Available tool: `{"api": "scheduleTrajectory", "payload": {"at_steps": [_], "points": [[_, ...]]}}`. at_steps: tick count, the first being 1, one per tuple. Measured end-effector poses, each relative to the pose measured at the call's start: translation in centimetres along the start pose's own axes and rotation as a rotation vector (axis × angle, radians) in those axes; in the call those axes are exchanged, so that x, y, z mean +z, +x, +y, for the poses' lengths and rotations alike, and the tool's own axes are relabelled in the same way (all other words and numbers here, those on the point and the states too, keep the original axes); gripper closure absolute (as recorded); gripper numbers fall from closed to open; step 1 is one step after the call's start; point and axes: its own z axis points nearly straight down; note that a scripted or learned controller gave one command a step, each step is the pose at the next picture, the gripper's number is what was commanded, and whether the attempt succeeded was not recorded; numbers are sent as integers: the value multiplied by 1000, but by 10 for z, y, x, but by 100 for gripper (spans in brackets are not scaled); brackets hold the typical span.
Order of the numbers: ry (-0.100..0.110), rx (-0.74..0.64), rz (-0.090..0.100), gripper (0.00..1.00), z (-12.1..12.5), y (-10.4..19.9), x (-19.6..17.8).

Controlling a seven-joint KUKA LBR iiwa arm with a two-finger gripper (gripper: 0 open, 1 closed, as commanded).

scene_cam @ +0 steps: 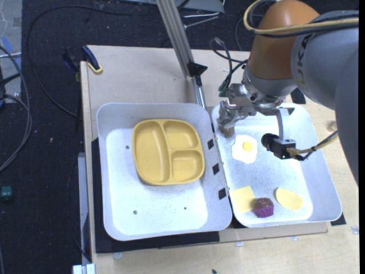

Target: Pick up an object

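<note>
My gripper [228,120] hangs low over the far-left corner of the right bin [319,170], beneath the grey arm with its orange band. A small brownish object [227,132] lies directly under its tip, partly hidden by it; I cannot tell whether the two touch. In the same bin lie a toy fried egg [246,149] just right of the gripper, a pale yellow square slice [243,198], a purple lump [263,207] and a yellow oval piece [289,198] near the front.
The left bin [114,170] holds a yellow divided plate [168,151]. A slanted metal pole [177,33] rises behind the bins. A black connector with cable [279,146] hangs from the arm over the right bin.
</note>
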Motion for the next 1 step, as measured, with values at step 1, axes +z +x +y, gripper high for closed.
{"api": "scheduleTrajectory", "payload": {"at_steps": [1], "points": [[3,1,-1,100,-11,49,12]]}}
